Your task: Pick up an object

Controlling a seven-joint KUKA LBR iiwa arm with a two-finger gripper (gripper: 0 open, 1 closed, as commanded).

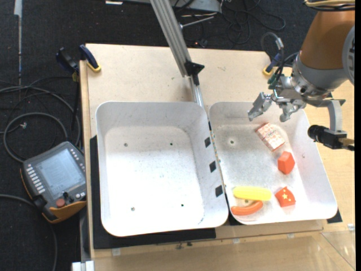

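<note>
Approach step is judged to be in hand: nothing is grasped yet. The gripper point(273, 109) is seen over the far end of the right bin point(324, 176), fingers spread apart and empty, held above the bin floor as far as can be judged. No object is caught between them.

Nearest candidate is the pink-and-white block point(270, 136), lying just below and slightly left of the gripper, near the bin's far right part. It is taken as the likely target, though any object would satisfy the task. For the next move, the fingers would need to be lined up over the block, lowered around it, then closed; the block sits tilted, so wrist rotation may be needed.

Right bin contents: the pink-and-white block; an orange block point(286, 163) just beside it toward the near side; a red block with a yellow mark point(285, 197) near the front right; a yellow piece point(252, 193) touching an orange curved piece point(247, 208) at the front rim.

In the left bin point(104, 151) only dark specks are visible on the floor.
</note>
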